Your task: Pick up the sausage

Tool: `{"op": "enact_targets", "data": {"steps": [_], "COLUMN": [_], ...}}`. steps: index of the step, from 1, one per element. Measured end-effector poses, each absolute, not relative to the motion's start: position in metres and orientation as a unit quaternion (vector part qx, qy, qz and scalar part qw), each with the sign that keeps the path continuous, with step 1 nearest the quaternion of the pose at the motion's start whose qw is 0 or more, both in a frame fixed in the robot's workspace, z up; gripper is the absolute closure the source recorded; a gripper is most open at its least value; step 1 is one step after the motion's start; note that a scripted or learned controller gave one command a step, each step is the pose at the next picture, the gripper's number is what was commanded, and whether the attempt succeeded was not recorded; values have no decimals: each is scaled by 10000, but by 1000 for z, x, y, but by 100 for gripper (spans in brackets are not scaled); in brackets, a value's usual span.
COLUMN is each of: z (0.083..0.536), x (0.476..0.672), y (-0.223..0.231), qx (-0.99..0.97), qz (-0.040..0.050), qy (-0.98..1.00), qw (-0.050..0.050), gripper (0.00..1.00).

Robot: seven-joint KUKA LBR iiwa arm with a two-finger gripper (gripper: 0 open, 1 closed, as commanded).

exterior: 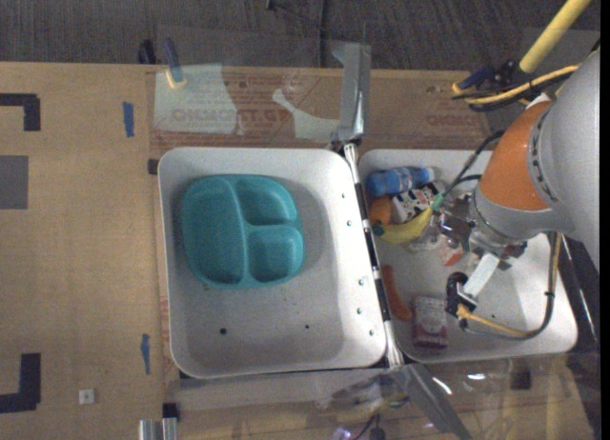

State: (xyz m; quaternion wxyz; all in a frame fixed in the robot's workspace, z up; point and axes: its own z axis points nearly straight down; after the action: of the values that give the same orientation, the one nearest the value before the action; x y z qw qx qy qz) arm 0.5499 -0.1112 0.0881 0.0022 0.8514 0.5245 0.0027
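Highest over the bench, the arm [519,176] hangs its gripper [456,236] just right of the banana [405,230] in the right bin [517,290]. Whether the gripper is open or closed cannot be told, and nothing shows in its grasp. Below the banana, toward the view's bottom edge, lies what I judge to be the sausage [390,293], a slim reddish piece. It sits down-left of the gripper and apart from it. Its long axis runs almost straight away from the banana, its far end leaning slightly right, so a grasp should close across that line.
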Motion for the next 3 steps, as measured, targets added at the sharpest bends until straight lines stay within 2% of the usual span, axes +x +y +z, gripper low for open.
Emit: {"op": "enact_targets", "data": {"steps": [1,2,3], "z": [144,259,269], "x": [508,484,485], "y": [-147,-206,-205], "qx": [8290,8703,8691], "qz": [-6,-5,-13], "qy": [5592,4925,4947], "qw": [-8,4,3], "gripper": [0,0,100]}}
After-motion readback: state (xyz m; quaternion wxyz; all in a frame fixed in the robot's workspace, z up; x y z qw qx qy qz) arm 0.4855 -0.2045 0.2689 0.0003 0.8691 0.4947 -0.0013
